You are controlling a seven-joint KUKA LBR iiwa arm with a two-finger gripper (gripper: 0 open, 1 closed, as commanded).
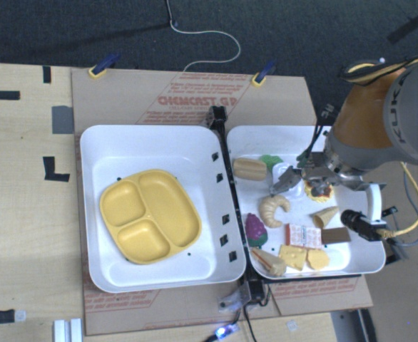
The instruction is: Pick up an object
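Progress on the pick is looking early: nothing is sitting between the fingers, and every object is lying on a bin floor. Reaching in from the right, the arm [380, 120] is hanging its gripper [294, 178] low over the right bin [366, 266], its two dark fingers spread apart and released, with one grey fingertip [279, 187] pointing down just above the croissant [274, 209]. That pastry, the nearest candidate, is resting near the bin's middle, apart from the bread roll [250, 169] and green piece [271, 161] behind it. A purple item [256, 228], cheese wedges [303, 256] and a small carton [303, 235] are lying toward the front. In the left bin [109, 276] a yellow divided plate [149, 214] is sitting untouched. Closing on an object and lifting it are both remaining.
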